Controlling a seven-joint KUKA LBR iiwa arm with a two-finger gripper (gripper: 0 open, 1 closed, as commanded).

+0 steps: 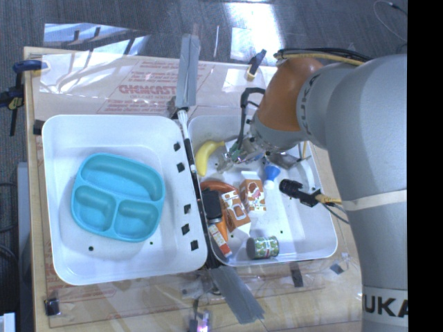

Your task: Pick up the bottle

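Observation:
In the right bin, a small white bottle with a blue cap lies near the back, partly hidden under the arm's wrist. My gripper is low in the same bin, just left of the bottle and right of a yellow banana. Nothing I can make out is held in it. The big grey arm with its orange band covers the bin's back right part.
Several snack packets and a black item lie along the right bin's left wall. A green can lies at its front. A blue divided plate sits in the left bin.

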